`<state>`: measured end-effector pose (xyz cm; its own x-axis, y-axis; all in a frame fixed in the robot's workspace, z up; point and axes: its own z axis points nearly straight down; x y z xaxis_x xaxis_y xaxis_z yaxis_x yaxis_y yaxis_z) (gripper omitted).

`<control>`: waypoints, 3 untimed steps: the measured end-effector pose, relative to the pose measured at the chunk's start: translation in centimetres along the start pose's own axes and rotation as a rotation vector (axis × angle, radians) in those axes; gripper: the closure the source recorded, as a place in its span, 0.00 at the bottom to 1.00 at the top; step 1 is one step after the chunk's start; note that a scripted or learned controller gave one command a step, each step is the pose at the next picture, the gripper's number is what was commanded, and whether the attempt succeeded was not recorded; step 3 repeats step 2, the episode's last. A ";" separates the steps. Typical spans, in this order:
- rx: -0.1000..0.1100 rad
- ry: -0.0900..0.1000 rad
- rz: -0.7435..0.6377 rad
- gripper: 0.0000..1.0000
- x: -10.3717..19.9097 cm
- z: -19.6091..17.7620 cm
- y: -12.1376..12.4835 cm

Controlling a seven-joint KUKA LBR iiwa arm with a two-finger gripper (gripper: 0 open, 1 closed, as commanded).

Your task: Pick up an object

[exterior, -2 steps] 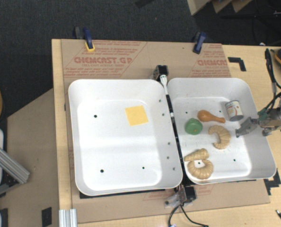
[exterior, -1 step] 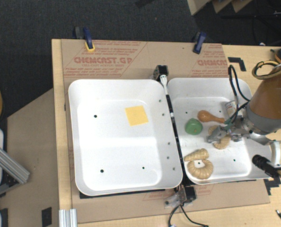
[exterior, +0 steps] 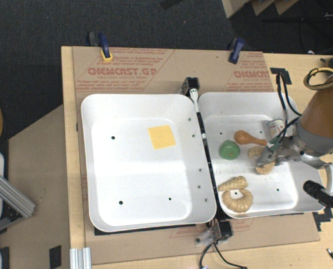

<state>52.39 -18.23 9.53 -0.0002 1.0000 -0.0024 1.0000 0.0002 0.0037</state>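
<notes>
Gripper point(exterior: 266, 160) low in right bin point(exterior: 211, 102), touching tan lump point(exterior: 263, 168); finger state impossible to tell. Green ball point(exterior: 229, 149), orange drumstick point(exterior: 248, 138), pale pastry point(exterior: 236, 194) nearby; yellow square point(exterior: 161, 137) in left bin point(exterior: 93, 150)

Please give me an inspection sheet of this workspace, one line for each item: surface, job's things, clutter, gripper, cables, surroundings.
Surface: brown bench bearing the left bin and right bin side by side.
Job's things: yellow square in the left bin; green ball, brown pear shape, croissant and beige ring in the right bin.
Clutter: nothing seen.
Gripper: gripper low in the right bin, over a tan piece; hold cannot be told.
Cables: black cable along the arm; wires at the front edge.
Surroundings: two blue clamps on the back edge; dark floor.
</notes>
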 end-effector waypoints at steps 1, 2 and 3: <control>0.007 0.006 -0.004 1.00 6.8 -3.9 -3.8; -0.006 0.002 -0.008 1.00 12.9 -9.3 1.8; -0.006 0.002 -0.008 1.00 12.9 -9.3 1.8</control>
